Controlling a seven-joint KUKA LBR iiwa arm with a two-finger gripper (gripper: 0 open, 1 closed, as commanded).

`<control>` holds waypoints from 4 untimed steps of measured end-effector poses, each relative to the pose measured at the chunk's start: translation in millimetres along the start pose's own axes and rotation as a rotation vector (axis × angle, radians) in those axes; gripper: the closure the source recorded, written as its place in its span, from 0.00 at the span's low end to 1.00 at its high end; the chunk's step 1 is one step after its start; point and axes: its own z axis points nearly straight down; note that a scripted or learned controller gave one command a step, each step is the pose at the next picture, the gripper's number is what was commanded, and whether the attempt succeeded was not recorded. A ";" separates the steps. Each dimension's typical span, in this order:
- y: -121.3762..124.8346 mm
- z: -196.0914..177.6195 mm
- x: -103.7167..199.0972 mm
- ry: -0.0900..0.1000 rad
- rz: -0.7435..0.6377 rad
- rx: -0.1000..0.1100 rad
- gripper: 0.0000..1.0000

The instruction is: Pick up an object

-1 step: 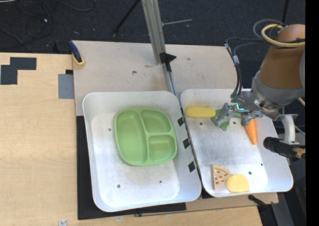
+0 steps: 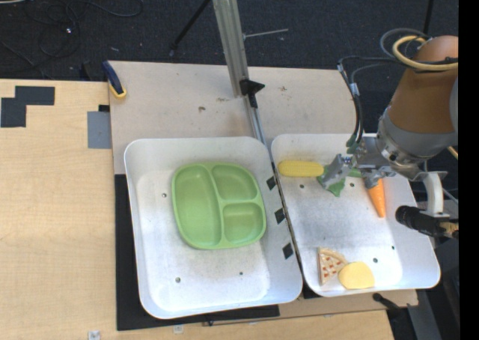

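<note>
Green, a divided plate (image 2: 219, 205) lies in the middle of the left white bin (image 2: 150, 286). Both bins sit side by side on a pale tabletop (image 2: 172, 99). In the right bin (image 2: 408, 271), a yellow corn cob (image 2: 300, 169) rests near the far left corner, and an orange carrot (image 2: 377, 198) lies toward the right side. A pizza slice (image 2: 328, 264) and a round yellow piece (image 2: 356, 276) sit touching at the near edge. The grey arm (image 2: 423, 106) reaches in from the right. Its jaws (image 2: 338, 176) hang just right of the corn, beside a small green item (image 2: 334, 187); whether they are wide or closed cannot be told.
</note>
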 end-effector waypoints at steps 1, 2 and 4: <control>-10.3 52.6 -3.2 0.001 0.001 0.005 0.00; -6.0 98.7 1.9 0.001 0.001 0.004 0.00; -2.9 134.4 1.6 0.002 0.006 -0.008 1.00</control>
